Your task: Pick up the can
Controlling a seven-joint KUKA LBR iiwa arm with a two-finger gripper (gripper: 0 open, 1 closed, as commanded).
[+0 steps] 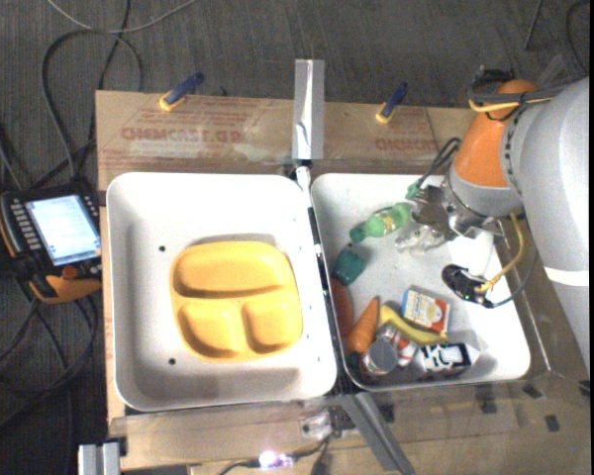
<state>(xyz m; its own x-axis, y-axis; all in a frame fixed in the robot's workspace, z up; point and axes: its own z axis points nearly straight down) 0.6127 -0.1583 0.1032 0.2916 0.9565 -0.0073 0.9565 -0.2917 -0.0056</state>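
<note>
From above you see the gripper [419, 228] low in the right bin [510, 359] beside a green bottle [380, 224], finger state impossible to tell, the can [380, 356] near the front wall by a carrot [364, 325] (labels unreadable), yellow tray [238, 298] in the left bin [129, 295].

cardboard sheet [228, 137] behind the bins: red printed lettering, upside down and faded, not readable | handheld pendant [54, 231] at left: lit screen, content too small to read | small carton [426, 312] in right bin: red and white label, wording too blurred | black packet [445, 356]: white marks, not legible
</note>
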